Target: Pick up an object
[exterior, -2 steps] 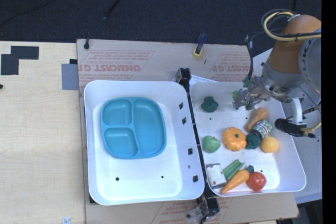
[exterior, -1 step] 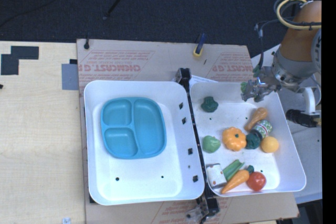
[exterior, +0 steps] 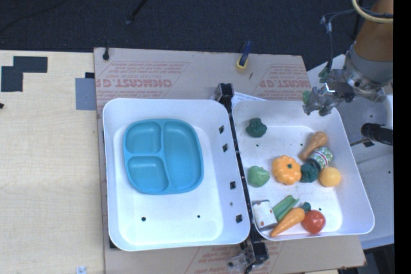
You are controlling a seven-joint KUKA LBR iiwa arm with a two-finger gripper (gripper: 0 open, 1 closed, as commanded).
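Observation:
My gripper [exterior: 318, 101] hangs over the back right corner of the right bin [exterior: 359, 202], and nothing shows in it. Toy foods lie in that bin. A dark green piece [exterior: 256, 128] sits at the back left. A light green pepper [exterior: 258, 175] and an orange pumpkin [exterior: 286, 169] lie mid-bin. Below the gripper are an orange-brown piece [exterior: 313, 144], a small labelled can [exterior: 322, 156], a teal piece [exterior: 309, 171] and a yellow lemon [exterior: 330, 176]. At the front lie a green cucumber [exterior: 283, 206], a carrot [exterior: 288, 221] and a red tomato [exterior: 314, 221].
The left bin [exterior: 115, 202] holds a blue divided plate [exterior: 163, 156]. A small white block [exterior: 262, 212] lies at the right bin's front left. Both bins rest on cardboard [exterior: 167, 77], with a blue-and-yellow clip [exterior: 243, 56] at its back edge.

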